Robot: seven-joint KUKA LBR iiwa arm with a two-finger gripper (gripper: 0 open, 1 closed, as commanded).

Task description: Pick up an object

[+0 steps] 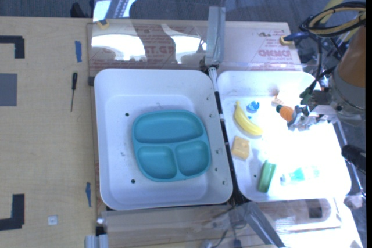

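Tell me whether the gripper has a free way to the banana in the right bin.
Probably yes. The banana lies uncovered near the right bin's left wall, with nothing stacked on it. The gripper hangs over the same bin, to the banana's right. A small blue object sits close beside the banana and might crowd a grasp.

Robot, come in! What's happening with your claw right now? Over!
End effector low in right bin, beside orange object. Nothing seen in its grasp. Banana, green object lie apart.

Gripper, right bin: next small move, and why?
Probably lower a little toward the orange object. The gripper sits just right of it, in the right bin, and nothing visible shows a hold yet. The banana lies farther left, apart.
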